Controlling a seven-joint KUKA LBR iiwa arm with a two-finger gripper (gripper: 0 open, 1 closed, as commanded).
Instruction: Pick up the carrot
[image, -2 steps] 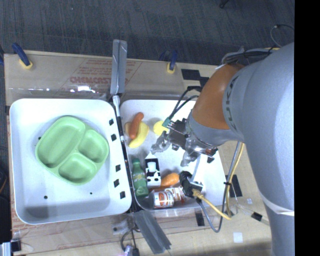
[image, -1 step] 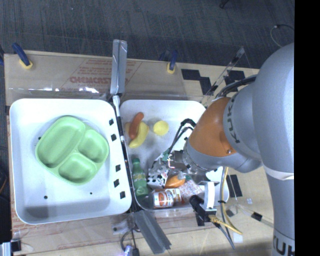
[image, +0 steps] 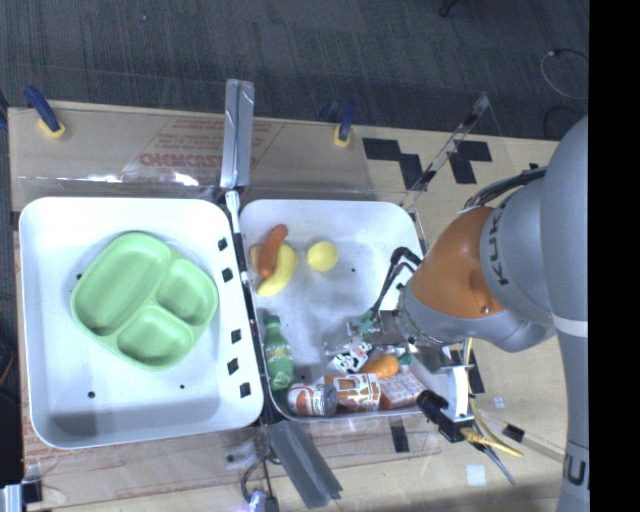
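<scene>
Camera view from above, slanted down on the 2 white bins on the counter. The carrot (image: 383, 366) is in the right bin (image: 345, 212), down at about 5 o'clock in that bin, close to its bottom edge. It's a short orange stub, and as far as I can judge its long axis runs roughly 9 to 3 o'clock, tilted a bit up on the right. It's jammed in a crowd: a black-and-white patterned thing (image: 349, 357) touching it at 9 o'clock, and an orange-labelled bottle (image: 335, 397) lying flat just beside it at 7 o'clock.

The arm's orange band (image: 455, 272) hangs over the right bin's right wall, and the hand (image: 392, 338) sits just at 12 o'clock of the carrot, practically on top of it. The wrist hides the business end, so I can't tell if the hand is released or clenched, and I see nothing gripped.

My guess: the move turns on dropping straight down with a tiny nudge toward 6 o'clock, closing across the carrot's short side. The neighbours could easily get caught too.
</scene>
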